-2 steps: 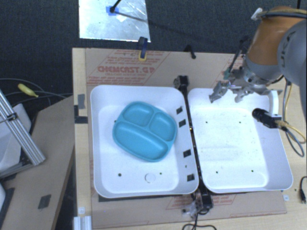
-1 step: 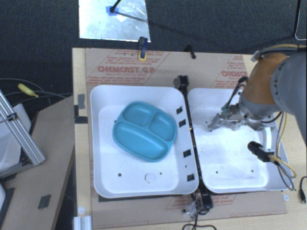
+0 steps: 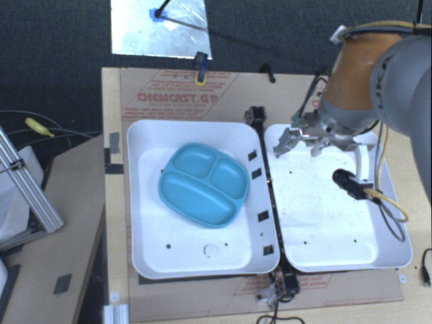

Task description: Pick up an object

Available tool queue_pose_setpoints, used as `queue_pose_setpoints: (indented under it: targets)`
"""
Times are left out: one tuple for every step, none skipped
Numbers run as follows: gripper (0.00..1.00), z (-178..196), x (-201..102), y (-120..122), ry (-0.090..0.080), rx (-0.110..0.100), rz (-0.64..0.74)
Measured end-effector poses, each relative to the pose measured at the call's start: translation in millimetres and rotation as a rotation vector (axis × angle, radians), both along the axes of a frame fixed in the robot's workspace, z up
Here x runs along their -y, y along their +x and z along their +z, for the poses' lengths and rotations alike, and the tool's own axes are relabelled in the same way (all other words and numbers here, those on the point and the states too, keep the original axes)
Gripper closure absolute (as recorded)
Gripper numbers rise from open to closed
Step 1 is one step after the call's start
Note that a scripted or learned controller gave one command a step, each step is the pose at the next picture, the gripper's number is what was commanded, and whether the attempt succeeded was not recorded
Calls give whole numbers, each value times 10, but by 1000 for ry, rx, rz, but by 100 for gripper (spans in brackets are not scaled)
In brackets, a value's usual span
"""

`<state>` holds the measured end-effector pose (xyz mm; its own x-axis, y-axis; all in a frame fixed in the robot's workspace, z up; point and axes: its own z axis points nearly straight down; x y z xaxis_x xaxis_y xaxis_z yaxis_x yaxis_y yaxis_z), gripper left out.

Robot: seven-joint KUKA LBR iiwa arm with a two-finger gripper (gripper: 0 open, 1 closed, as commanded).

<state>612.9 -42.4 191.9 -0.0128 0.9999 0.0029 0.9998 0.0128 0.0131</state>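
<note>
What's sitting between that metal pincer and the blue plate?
In the camera view, only the two bins' adjoining white walls, with black clips along the seam, separate the pincer from the blue plate.

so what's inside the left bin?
A blue divided plate lies flat in the left bin, with a small pale disc near the front wall. Whatever sits under the plate is covered. The pincer is over the right bin.

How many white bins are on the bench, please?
2. The left bin holds a blue divided plate. The right bin sits beside it, under the arm's gripper.
</note>
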Motion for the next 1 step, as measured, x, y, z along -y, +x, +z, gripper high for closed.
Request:
queue_pose_setpoints:
  targets:
    - [0, -56, -1593, 475, 4, -5, 6]
